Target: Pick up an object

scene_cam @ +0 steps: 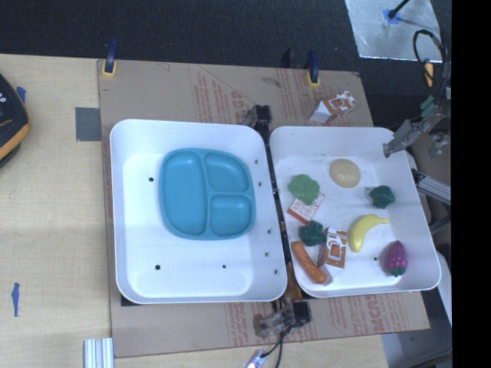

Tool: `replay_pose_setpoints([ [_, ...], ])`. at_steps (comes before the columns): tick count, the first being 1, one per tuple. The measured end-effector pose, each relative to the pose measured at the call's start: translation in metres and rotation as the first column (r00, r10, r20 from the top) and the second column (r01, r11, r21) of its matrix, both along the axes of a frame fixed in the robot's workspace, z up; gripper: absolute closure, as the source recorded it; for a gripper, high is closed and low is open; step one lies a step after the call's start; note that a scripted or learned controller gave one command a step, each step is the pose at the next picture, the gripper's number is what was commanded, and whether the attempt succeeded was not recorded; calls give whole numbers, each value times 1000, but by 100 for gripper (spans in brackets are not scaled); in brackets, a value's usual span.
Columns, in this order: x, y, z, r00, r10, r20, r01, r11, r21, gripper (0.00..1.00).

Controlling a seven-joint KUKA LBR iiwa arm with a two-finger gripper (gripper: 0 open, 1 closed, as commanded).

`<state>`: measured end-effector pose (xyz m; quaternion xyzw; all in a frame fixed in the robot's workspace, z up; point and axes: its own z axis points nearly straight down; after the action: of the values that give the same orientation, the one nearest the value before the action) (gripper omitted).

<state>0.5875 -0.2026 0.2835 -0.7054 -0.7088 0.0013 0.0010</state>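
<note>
At right edge: gripper (400,139) hangs over the right bin (430,228) rim; I cannot tell its state.
Targets: banana (366,228), grape (395,257), carrot (308,262) lie in that bin (well apart from it).
Risk: packet (335,248) touches carrot, so a grab there likely slips.

Wooden bench against a dark floor

A brown cardboard sheet (230,90) lies clamped on the pale wooden bench (46,228); beyond it, dark carpet (192,14) carries a light square patch (387,18).
</note>
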Motion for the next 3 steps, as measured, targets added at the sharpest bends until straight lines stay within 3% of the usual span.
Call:
replay_pose_setpoints([
  [1,19,-9,-180,1000,1,-3,-1,1000,1,0],
  [2,69,-9,-191,1000,-1,1,1,1000,1,0],
  [3,71,-10,-176,1000,4,7,-4,1000,-1,100],
])
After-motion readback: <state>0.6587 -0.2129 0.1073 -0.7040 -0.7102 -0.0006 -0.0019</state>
